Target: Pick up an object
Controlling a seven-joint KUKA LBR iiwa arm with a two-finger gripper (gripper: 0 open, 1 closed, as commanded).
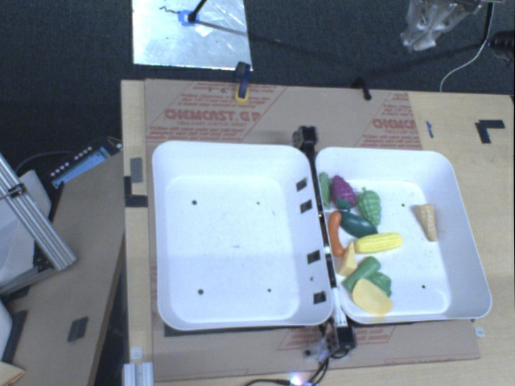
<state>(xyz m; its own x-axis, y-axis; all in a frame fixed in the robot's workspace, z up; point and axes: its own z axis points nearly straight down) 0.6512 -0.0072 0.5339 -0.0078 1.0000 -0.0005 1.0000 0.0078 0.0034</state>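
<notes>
Several toy foods (361, 240) sat jammed against the left wall of the right bin (459, 215), and that was where the trouble was brewing. A purple grape bunch (344, 190) touched a green leafy piece (369, 206), a dark green vegetable (356, 223) lay just under them, a yellow corn cob (379, 243) ran across beside an orange carrot (335, 232), and a yellow wedge (372, 297) with a green piece (368, 275) on it closed out the bottom of the pile. With everything packed that tightly, I judged that a descent into the cluster could have nudged two pieces at once, or wedged a finger against the bin's dividing wall and come away with nothing. The rounded pieces also looked likely to squirt out of a pinch. The safer bet looked like the tan cone (426, 221), lying alone, well apart from the pile, towards the bin's right side.

The left bin (173, 215) held nothing to aim at.

As for the gripper (424, 24), it hung high at the upper right, well away from both bins and over the dark floor. It showed pale and blurred, so whether its fingers were spread or pressed together I could not tell. Nothing was visible between them, and it touched nothing.
</notes>
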